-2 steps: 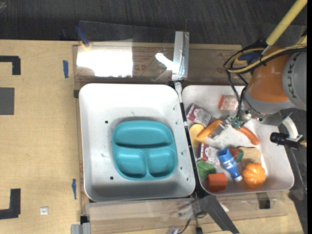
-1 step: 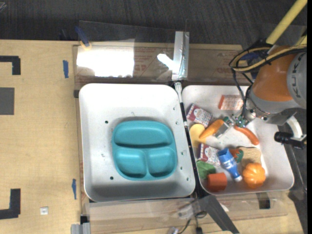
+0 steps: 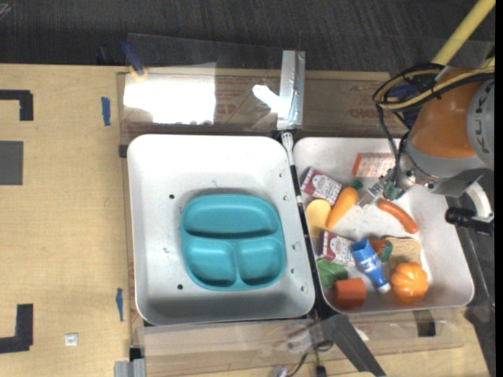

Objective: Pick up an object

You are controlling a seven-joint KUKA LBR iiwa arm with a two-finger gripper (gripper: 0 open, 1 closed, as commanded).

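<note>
A robot gripper (image 3: 387,188) hovers low over the crowded right bin (image 3: 460,269); whether it is open or closed cannot be told. Nearest the camera lie a red block (image 3: 350,291), blue bottle (image 3: 369,263) and small pumpkin (image 3: 409,281). Farther back, under the gripper, a carrot (image 3: 342,205) and chilli (image 3: 398,216) look the likeliest targets; a clean pick probably means descending between neighbours. A teal tray (image 3: 233,239) fills the left bin (image 3: 149,234)

A light wooden bench (image 3: 59,234) carries two shallow white bins, left (image 3: 149,171) and right (image 3: 452,246), touching side by side.
</note>
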